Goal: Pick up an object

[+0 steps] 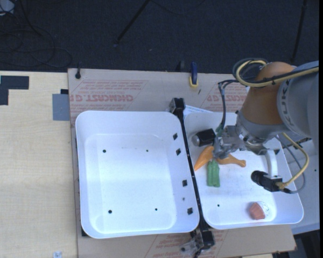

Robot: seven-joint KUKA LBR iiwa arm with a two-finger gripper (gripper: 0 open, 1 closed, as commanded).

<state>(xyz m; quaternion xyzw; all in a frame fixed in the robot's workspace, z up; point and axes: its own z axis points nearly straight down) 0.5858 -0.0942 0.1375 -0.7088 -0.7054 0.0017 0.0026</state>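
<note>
1. The right bin (pixel 290 211) is the landmark; the left bin (pixel 86 144) lies just beside it, the two touching along a black divider strip (pixel 187 165)
2. The grey arm (pixel 299 98) with its orange band (pixel 266 98) reaches over the right bin's far half
3. The gripper (pixel 224 147) hangs low over the bin's left-centre, among a cluster of objects; how its jaws stand cannot be told, and nothing is clearly seen held
4. An orange carrot-like piece (pixel 203 157) lies slanted near the bin's left wall, just beside the gripper
5. A second orange piece (pixel 236 161) pokes out on the gripper's right side
6. A green block (pixel 213 174) lies just below the gripper, near the bin's middle
7. A black and silver cylinder (pixel 203 138) sits toward the bin's far left corner
8. A pinkish-red lump (pixel 257 210) rests near the bin's near right corner, well apart from the cluster
9. A black cable plug (pixel 265 180) hangs over the bin's right side
</note>
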